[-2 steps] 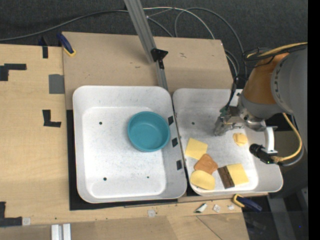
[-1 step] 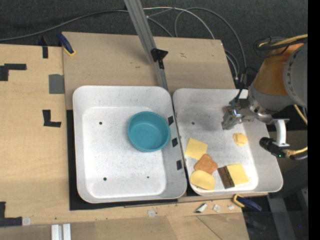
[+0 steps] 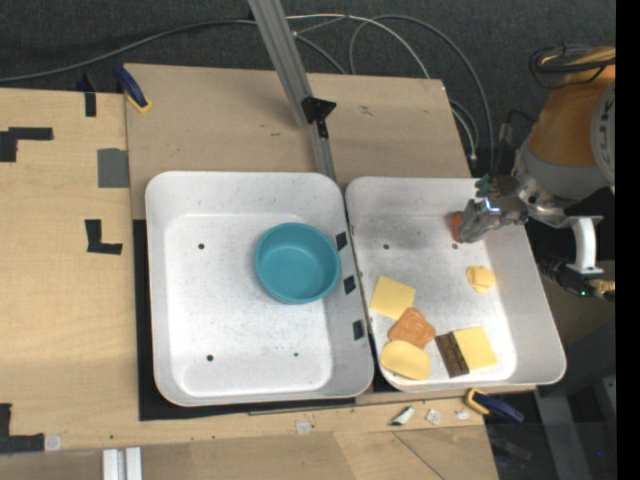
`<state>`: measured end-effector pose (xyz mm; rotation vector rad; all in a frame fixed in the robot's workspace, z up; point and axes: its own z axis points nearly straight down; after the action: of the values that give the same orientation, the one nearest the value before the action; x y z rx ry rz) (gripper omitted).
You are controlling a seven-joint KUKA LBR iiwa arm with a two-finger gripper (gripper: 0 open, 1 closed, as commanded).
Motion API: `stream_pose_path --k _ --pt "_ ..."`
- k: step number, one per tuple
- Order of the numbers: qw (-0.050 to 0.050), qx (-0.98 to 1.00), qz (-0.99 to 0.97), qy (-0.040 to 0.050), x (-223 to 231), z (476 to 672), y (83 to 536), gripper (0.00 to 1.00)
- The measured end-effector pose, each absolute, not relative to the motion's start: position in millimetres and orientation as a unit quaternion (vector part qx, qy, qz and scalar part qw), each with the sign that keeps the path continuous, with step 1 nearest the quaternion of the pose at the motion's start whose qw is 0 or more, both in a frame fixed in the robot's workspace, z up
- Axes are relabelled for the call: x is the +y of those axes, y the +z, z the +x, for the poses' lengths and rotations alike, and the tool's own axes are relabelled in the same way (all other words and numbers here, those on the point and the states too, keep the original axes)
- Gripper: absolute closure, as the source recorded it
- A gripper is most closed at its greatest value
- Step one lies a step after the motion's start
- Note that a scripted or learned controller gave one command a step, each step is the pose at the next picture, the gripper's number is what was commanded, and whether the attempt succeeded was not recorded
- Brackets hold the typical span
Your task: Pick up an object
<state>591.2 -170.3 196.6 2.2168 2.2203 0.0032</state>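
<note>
My gripper (image 3: 472,220) hangs over the upper right part of the right bin (image 3: 535,308). A small red object (image 3: 456,227) sits right at its tip, partly hidden by it; whether it is held cannot be made out. Lower in the same bin lie a small yellow lump (image 3: 481,279), a yellow square (image 3: 393,296), an orange-brown piece (image 3: 412,326), a yellow oval (image 3: 405,360), a dark brown bar (image 3: 451,353) and another yellow block (image 3: 476,347).
A blue bowl (image 3: 296,261) stands upright in the left bin (image 3: 180,268), near its right wall. A grey pole (image 3: 290,63) slants down to the back edge between the bins. Cables (image 3: 400,33) run behind the bench.
</note>
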Motion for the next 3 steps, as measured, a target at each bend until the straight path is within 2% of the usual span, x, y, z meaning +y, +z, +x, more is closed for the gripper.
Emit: stream_pose_path --k 2,3 --pt "-0.001 0.710 0.704 0.0008 -57 584.4 208 1.00" --pt "-0.002 0.709 0.705 -0.0009 -12 568.8 203 1.00"
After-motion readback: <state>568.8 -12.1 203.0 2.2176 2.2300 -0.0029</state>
